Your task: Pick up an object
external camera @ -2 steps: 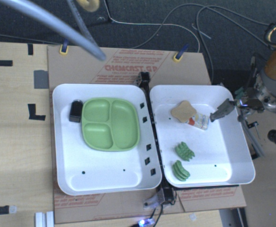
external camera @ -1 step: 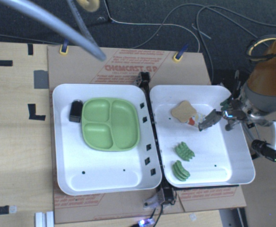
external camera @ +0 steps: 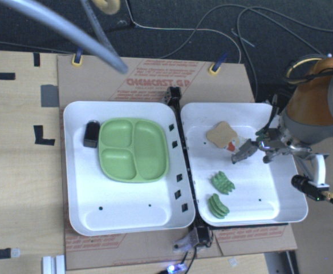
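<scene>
1. Right bin point(external camera: 280, 210), near edge: a green ridged piece point(external camera: 217, 205), lying flat close to the near wall, left of the bin's middle.
2. Right bin, a little farther in: a second green ridged piece point(external camera: 223, 182), just beyond the first and apart from it. Both lie nearer than the gripper and to its left, not touching it.
3. Right bin, right half: the gripper point(external camera: 256, 151), carried on the grey arm with the orange band point(external camera: 313, 96) that reaches over the bin's right edge. One dark finger points left toward the bin's middle, a second shorter one angles down; they look spread apart, though the slant of the view makes the gap hard to judge. Nothing shows between them.
4. Right bin, far half: a tan flat piece point(external camera: 221, 134) with a small red piece point(external camera: 231, 146) at its near right corner. The longer fingertip lies just beside the red piece; contact cannot be told.
5. Left bin point(external camera: 75, 170): a green three-part tray point(external camera: 134, 150) in the middle, a small black block point(external camera: 91, 134) touching its left rim.
</scene>
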### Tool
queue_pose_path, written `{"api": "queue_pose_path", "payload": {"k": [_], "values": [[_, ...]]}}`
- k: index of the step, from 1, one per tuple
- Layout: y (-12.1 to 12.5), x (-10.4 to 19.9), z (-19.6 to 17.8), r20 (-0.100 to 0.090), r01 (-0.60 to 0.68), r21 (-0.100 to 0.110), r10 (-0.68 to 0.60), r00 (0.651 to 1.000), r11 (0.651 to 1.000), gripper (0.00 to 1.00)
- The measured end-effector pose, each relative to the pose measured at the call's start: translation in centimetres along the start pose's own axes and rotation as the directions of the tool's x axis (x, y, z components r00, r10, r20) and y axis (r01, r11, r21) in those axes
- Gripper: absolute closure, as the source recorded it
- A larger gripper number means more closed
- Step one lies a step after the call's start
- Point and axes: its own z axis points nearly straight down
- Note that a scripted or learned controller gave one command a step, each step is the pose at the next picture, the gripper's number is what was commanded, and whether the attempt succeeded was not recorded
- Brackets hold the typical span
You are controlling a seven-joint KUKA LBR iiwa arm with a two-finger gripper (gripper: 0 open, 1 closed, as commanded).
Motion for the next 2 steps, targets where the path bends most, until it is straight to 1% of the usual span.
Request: {"api": "queue_pose_path", "payload": {"k": [1, 2], "values": [[0.8, 0.3, 4.9, 0.000, 0.001, 0.001, -0.001, 1.000, 1.000, 0.00], [0.9, 0.3, 3.7, -0.001, 0.002, 0.000, -0.002, 1.000, 1.000, 1.00]]}}
